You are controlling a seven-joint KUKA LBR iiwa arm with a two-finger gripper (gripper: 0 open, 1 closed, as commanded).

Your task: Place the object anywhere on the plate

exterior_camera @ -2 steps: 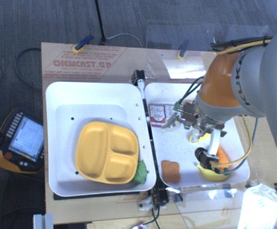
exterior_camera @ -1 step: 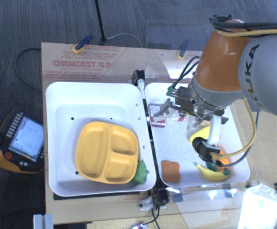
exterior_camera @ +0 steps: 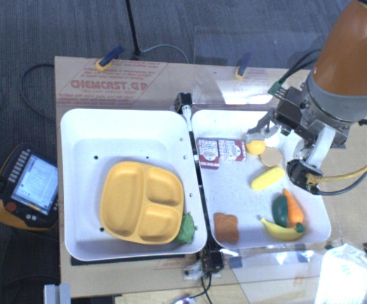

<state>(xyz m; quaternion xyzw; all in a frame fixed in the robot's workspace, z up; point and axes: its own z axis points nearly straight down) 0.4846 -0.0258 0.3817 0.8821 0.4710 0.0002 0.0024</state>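
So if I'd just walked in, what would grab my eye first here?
Probably the yellow divided plate lying in the left bin, with something green peeking out at its lower right edge. Next, the arm's orange band at upper right, above the right bin scattered with toy food: a banana, carrot and corn cob.

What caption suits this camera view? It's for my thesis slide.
Gripper poised over right bin of toy foods; yellow sectioned plate waits in left bin.
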